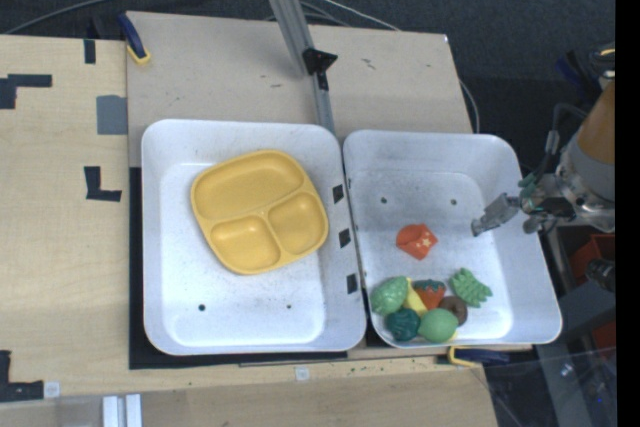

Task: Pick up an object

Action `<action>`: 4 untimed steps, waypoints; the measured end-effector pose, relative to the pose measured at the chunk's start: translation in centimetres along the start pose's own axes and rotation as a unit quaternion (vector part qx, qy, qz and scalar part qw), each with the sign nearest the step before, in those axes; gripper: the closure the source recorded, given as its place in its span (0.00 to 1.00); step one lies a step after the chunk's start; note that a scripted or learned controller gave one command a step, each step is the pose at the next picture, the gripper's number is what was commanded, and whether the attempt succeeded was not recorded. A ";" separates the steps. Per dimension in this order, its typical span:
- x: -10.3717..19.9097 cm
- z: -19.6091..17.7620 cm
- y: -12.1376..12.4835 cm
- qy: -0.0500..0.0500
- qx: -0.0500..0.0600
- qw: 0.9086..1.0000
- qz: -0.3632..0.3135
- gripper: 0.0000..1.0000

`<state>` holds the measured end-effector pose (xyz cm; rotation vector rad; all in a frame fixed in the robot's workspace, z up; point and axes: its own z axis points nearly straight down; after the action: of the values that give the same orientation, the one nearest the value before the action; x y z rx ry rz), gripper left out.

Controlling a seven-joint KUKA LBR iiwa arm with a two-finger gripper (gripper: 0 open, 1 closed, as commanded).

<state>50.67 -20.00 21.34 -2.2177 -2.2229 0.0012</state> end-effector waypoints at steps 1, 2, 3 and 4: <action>0.0 0.0 0.0 0.000 0.000 1.000 0.000 0.00; 0.0 6.4 0.2 0.001 0.003 1.000 0.001 0.00; 0.1 10.8 0.4 0.000 0.002 1.000 0.000 0.00; 0.1 12.4 0.4 -0.001 0.000 1.000 0.000 0.00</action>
<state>51.08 -19.87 8.93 -2.2196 -2.2239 0.0024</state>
